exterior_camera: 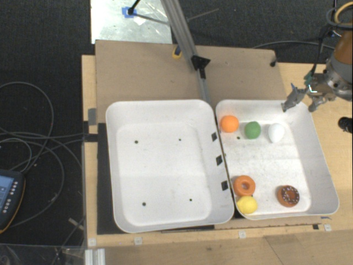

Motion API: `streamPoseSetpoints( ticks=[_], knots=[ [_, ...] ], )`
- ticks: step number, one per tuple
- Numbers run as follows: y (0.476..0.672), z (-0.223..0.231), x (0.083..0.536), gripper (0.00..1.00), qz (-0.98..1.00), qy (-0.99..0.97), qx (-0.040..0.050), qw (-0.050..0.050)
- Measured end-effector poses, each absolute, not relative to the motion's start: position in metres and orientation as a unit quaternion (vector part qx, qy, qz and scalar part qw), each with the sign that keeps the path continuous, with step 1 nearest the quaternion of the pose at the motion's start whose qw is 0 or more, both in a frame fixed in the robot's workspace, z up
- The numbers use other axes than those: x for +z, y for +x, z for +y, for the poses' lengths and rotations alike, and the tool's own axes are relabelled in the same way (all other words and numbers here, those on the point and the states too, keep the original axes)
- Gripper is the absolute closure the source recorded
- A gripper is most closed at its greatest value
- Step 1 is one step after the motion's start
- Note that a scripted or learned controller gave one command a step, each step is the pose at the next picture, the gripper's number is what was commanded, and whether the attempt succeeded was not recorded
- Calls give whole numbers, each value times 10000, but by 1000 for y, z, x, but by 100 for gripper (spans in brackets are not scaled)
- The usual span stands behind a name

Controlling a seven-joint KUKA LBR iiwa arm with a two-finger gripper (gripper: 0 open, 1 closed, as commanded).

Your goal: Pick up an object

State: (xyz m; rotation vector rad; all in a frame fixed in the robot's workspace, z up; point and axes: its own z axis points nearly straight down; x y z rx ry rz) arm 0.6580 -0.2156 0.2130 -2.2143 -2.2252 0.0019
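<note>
Pale wood desk (165, 65) with a brown board on top, dark carpet floor around it, loose black cables at left, a handheld pendant (8, 195) at the left edge. Two shallow white plastic bins sit side by side, touching: left bin (118, 120), right bin (320, 164). In the right bin, far row: small orange ball (229, 123), green ball (252, 130), white egg-shaped object (276, 132), close together. Near row: orange ring (244, 185) touching a yellow ball (247, 204) at the divider, brown frosted doughnut (288, 195) apart to the right. Grey metal pole (182, 26) slants across the far desk. Grey two-finger gripper (300, 101) hangs over the right bin's far right corner, jaws spread apart, gripping nothing, nothing between it and the objects.
</note>
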Motion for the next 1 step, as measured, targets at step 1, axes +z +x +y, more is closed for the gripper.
streamPoseSetpoints(
  ticks=[1],
  knots=[
    [659,-215,216,0,-7095,-7047,0,-9]
  ],
)
